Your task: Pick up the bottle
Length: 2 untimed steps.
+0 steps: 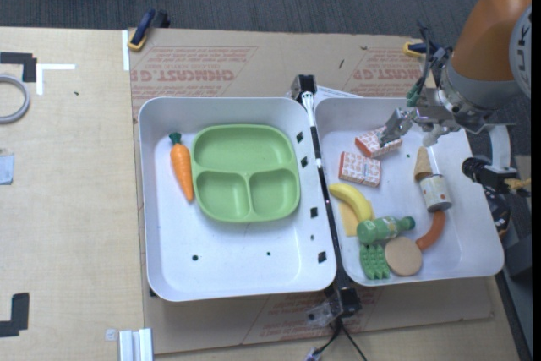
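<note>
The bottle (pixel 385 226) is green with a yellow label and lies on its side in the near part of the right bin (pixel 473 262), its cap pointing right. My gripper (pixel 410 142) hangs over the far part of that bin, well behind the bottle. It is open, with one finger beside a small red and white block (pixel 374 144) and nothing between the fingers.
Around the bottle lie a banana (pixel 350 204), a green studded block (pixel 373 260), a tan disc (pixel 403 257) and a red sausage (pixel 429 231). A checkered box (pixel 360 169) and a tan cylinder (pixel 433 187) lie behind. The left bin (pixel 161 258) holds a green plate (pixel 246 172) and a carrot (pixel 182 168).
</note>
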{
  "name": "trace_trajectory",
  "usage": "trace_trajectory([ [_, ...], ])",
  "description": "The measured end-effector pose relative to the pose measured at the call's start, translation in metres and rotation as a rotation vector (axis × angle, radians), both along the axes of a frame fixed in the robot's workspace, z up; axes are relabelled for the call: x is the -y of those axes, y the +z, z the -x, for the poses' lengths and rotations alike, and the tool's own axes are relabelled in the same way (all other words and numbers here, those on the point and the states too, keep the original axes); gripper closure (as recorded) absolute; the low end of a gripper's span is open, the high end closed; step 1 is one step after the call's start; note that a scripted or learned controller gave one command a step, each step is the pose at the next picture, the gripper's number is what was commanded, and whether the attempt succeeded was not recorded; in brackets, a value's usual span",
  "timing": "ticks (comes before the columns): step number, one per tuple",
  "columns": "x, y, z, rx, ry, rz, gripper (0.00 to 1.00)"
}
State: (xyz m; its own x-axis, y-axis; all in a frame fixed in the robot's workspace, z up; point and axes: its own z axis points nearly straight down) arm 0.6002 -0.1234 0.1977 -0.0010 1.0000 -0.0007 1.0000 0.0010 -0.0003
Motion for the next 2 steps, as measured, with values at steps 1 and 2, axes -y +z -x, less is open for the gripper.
trace_trajectory([
  [1,0.000,0.010,-0.001,0.000,0.001,0.001,1.00],
  [2,-0.004,0.019,0.067,0.000,0.187,-0.001,1.00],
])
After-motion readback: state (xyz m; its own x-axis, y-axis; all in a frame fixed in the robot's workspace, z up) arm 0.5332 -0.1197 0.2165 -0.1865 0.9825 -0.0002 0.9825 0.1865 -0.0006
